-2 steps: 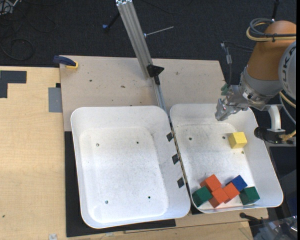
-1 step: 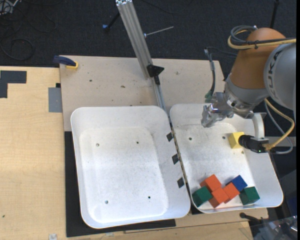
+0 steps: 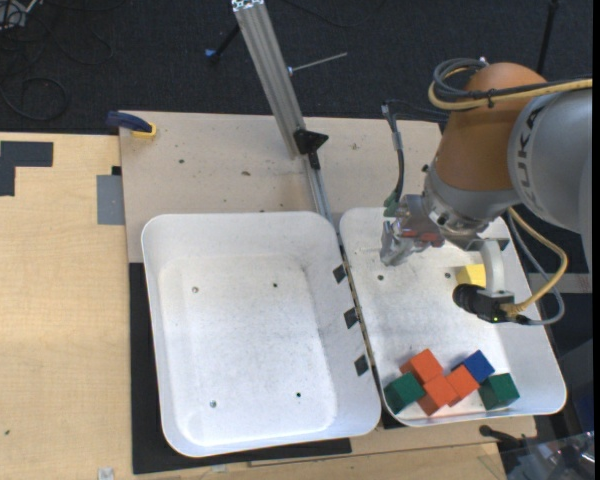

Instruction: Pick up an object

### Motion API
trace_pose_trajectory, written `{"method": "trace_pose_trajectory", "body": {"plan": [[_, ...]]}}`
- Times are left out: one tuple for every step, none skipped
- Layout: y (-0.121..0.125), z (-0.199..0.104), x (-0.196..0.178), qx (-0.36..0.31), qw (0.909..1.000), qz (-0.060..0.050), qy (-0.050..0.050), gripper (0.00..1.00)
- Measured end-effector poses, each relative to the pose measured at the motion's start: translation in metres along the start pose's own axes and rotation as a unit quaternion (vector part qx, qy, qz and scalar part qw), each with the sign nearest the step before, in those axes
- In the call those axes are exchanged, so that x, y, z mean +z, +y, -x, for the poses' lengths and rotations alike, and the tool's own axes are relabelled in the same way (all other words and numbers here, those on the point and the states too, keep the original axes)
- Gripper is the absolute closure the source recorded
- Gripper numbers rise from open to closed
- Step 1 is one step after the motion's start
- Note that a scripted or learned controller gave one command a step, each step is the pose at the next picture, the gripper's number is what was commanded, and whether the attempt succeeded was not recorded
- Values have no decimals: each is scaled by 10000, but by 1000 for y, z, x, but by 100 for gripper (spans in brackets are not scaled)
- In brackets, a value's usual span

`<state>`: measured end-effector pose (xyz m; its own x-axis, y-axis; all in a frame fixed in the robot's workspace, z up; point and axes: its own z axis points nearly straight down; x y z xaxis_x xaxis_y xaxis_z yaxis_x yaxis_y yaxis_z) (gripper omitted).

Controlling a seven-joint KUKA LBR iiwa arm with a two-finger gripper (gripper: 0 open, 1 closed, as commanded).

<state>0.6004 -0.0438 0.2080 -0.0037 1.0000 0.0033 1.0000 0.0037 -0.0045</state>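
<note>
The gripper (image 3: 395, 246) hangs over the upper part of the right bin (image 3: 380, 228), finger state impossible to tell, so the approach seems under way and the next move likely calls for travel toward the blocks (image 3: 445, 378) clustered at lower right.

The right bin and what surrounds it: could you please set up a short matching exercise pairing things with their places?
Things:
1. cluster of blocks
2. yellow block
3. tool
4. clamp

Places:
A. bench's far left corner
B. right bin's near end
C. over the right bin's far left part
D. right bin's right side, beside the arm

Pairs: 1-B, 2-D, 3-C, 4-A
</note>
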Motion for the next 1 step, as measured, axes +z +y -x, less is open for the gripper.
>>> {"method": "trace_pose_trajectory", "body": {"plan": [[-10,-52,-4,-2,10000,-6,0,100]]}}
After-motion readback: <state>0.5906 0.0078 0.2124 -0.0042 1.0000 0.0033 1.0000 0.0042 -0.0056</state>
